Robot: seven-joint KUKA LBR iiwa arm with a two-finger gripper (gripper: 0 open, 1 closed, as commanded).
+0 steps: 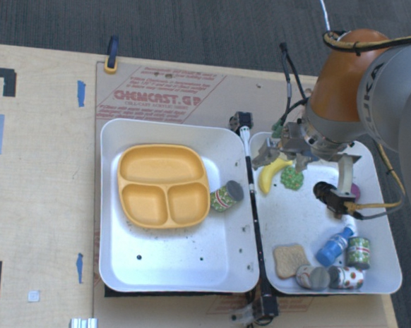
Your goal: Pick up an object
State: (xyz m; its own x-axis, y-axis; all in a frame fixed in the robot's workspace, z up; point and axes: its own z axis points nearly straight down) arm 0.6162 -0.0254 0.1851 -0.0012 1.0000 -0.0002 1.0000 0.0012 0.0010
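Banana: the banana lies in the right bin, at its far left corner beside the dividing wall, just under the gripper; I judge it the likeliest thing to be picked, being the nearest.
Gripper: it hangs low over that far left corner, right above the banana and the green lump; the wrist hides the fingers, so whether they are spread or pressed together I cannot tell, and nothing can be seen pinched.
Arm: it reaches in from the right, its orange band over the far edge of the bin, which suits a straight descent.
Neighbours: the green lump touches the banana's right side, so a closing grasp may catch both.
Near cluster: a blue bottle, small cans and a cracker-like piece crowd the near right, well apart from the gripper.
Left bin: the left bin holds a yellow divided plate with a small can at its right edge, probably unconcerned here.
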